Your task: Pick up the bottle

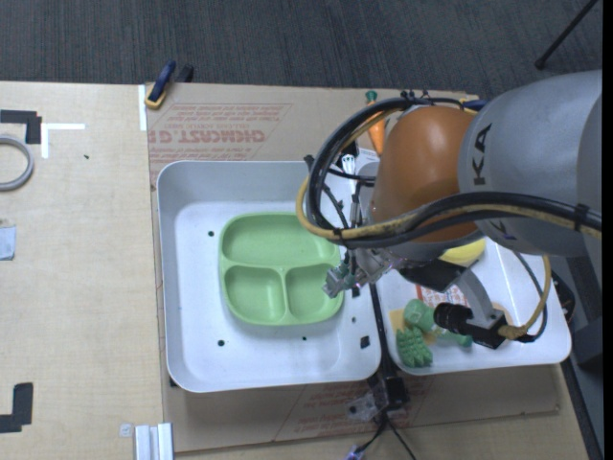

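At the green divided plate's (pixel 257 286) three o'clock rim hangs our gripper (pixel 347 278), grip unreadable; the bottle, we judge, hides toward four o'clock.

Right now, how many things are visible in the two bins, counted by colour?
Green: 3 (divided plate, upper toy, lower toy)
Yellow: 1 (yellow thing, partly hidden)
Total: 4

The grey arm (pixel 546 151) is extended in from the right and bent steeply downward; the orange band (pixel 421 166) is seen just above the hand (pixel 342 281), which is held low.
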`<action>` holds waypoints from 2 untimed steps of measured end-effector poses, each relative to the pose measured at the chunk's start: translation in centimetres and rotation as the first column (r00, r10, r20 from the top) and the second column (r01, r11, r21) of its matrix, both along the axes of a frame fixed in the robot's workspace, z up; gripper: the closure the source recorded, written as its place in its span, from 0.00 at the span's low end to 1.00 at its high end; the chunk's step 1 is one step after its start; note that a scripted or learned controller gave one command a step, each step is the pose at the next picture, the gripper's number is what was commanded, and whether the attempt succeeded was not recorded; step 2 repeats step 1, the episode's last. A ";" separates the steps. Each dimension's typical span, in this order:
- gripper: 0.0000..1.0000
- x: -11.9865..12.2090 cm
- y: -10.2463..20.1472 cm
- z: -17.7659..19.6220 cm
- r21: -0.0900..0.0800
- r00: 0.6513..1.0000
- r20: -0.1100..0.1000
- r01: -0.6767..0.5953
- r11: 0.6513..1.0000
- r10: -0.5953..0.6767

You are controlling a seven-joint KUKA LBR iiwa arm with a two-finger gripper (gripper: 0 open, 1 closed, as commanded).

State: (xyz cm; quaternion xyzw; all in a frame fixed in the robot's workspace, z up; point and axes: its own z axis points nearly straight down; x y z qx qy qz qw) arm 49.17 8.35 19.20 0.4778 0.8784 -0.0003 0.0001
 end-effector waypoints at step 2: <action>1.00 -1.4 6.3 5.8 0.000 1.000 0.000 0.008 1.000 -0.008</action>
